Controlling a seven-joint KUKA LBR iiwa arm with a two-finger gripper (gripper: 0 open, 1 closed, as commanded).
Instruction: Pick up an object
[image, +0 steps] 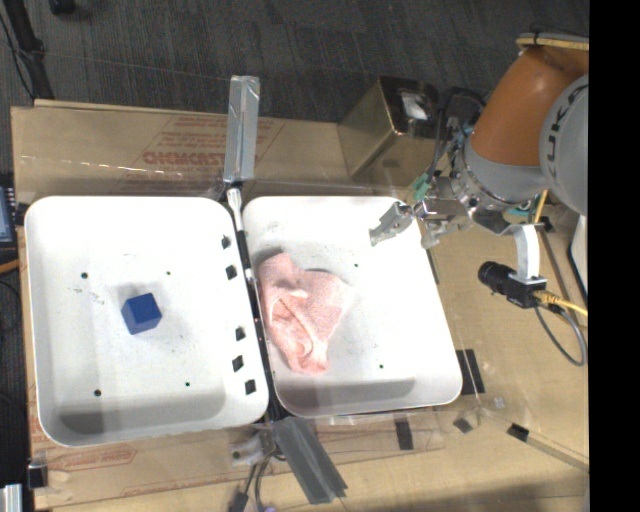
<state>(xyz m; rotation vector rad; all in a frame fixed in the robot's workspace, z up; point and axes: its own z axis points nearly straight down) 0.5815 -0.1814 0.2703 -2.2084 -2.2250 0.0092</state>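
- Camera view, looking down at a slant: two shallow white bins sit side by side, the left bin (60, 400) and the right bin (440, 370), touching along their inner walls.
- Gripper (392, 224): it hangs over the upper right part of the right bin, reaching in from the right. Whether its fingers are wide or narrow cannot be told at this size; nothing is seen between them.
- Candidate objects: a pink cloth (300, 312) lies crumpled in the right bin, against its left wall; a blue cube (142, 312) rests alone in the left bin, well apart from the gripper.
- Risk 1: the cloth is soft and bunched, so a pinch on a loose fold may slip out during the lift, or only a corner may rise.
- Risk 2: the cloth lies beside the bin wall, so a descent too far left could strike the wall or the dividing clips.
- Risk 3: the cube is small; a slightly offset closure could push it aside rather than grip it.
- Count: two bins, one cloth, one cube, one gripper.
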